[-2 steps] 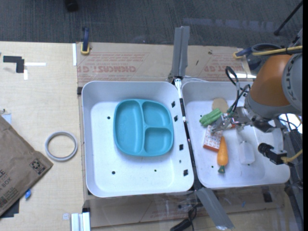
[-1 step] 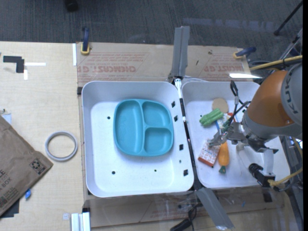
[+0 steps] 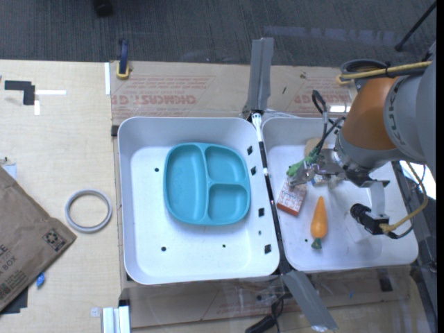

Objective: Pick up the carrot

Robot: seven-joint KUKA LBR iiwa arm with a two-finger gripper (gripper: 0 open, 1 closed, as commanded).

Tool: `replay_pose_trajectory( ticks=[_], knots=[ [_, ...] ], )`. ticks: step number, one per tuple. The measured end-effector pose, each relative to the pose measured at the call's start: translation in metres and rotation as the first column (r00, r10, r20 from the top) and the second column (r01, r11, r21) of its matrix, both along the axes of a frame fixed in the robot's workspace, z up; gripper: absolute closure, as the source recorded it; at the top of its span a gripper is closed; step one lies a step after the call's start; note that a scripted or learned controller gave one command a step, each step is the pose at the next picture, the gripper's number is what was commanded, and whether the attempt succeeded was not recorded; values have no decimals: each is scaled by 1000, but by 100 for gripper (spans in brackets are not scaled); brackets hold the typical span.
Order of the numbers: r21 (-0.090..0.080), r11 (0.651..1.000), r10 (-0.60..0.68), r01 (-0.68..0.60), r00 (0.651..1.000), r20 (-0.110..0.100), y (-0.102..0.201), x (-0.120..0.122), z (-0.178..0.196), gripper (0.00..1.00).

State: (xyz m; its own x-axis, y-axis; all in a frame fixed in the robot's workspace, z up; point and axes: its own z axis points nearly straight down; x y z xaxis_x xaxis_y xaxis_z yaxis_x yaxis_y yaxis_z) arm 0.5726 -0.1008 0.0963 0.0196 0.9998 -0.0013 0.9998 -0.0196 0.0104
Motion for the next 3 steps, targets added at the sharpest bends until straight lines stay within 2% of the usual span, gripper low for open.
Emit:
replay_pose_trajectory(
  ticks=[1, 2, 3],
  knots=[
    [0, 987, 161, -161, 987, -10, 36, 57, 95, 0],
    [1, 973, 231, -231, 973, -13, 22, -8, 94, 0],
    [1, 990, -138, 138, 990, -13, -8, -64, -6, 0]
  ],
)
